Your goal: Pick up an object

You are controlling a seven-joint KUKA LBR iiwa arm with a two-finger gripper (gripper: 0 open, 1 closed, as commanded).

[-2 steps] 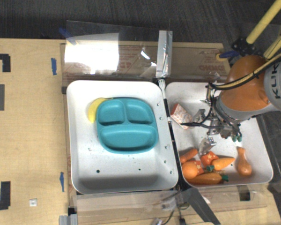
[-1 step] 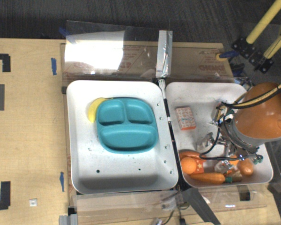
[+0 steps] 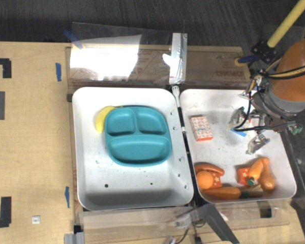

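Orange toys [image 3: 229, 179] lay crowded along the near edge of the right bin [image 3: 287, 189] — a round one on the left, a longer one on the right. Farther back in the same bin rested a small patterned box [image 3: 201, 128], near the divider and apart from the toys. The gripper [image 3: 249, 131] hung over the bin's middle with its two fingers spread apart and nothing between them. A teal divided plate [image 3: 138, 134] sat in the left bin [image 3: 86, 187] — partly covering something yellow [image 3: 101, 117].
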